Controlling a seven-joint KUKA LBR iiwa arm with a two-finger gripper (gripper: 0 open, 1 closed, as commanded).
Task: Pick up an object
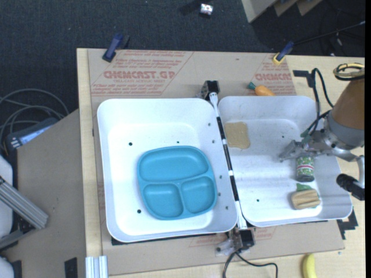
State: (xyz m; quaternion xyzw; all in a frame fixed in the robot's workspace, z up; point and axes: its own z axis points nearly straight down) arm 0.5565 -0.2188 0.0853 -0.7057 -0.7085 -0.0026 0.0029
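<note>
Two white bins are seen from above. In the right bin (261, 172), a small green-labelled jar (305, 168) stands directly beneath the gripper (305, 149); whether it is clamped cannot be told. Judged rigid, light and slippery, it is best taken across its sides.

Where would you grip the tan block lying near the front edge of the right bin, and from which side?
Probably from straight above, fingers across the short width of the tan block at its middle. It lies flat and elongated along the right bin floor, so its long sides are the exposed faces. The green-labelled jar under the gripper stands just behind it, and the bin wall is close in front, so a side approach looks cramped.
</note>
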